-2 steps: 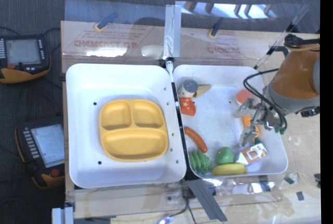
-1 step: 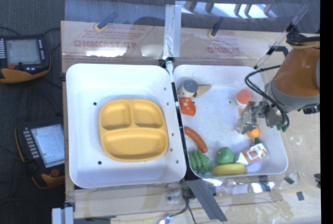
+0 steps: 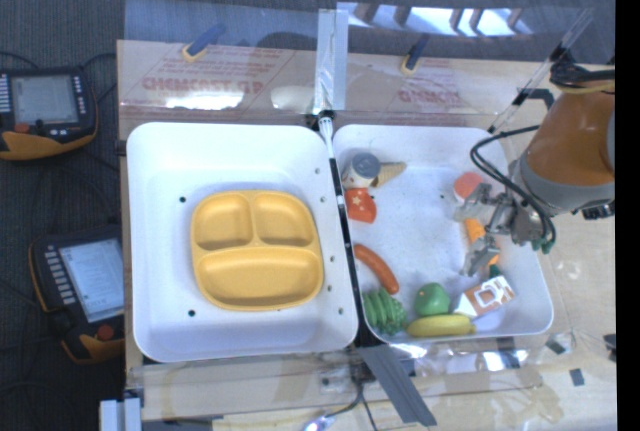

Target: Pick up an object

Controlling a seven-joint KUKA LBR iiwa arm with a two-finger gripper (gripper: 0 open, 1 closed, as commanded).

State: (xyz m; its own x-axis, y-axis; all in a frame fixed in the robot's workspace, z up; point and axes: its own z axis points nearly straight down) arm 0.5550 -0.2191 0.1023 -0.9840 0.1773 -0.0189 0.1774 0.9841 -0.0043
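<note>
Left bin (image 3: 160, 169): yellow tray (image 3: 258, 249), wide bare rim. Right bin (image 3: 420, 209): bare middle, toys along left and bottom edges. Gripper (image 3: 487, 237) low at right wall, fingers spread, an orange piece (image 3: 474, 230) between them.

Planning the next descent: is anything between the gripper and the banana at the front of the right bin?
Partly. The gripper hangs over the right side of the right bin. The small orange-and-white box lies between it and the banana, close to the banana's right end. The green apple sits against the banana's far side.
</note>
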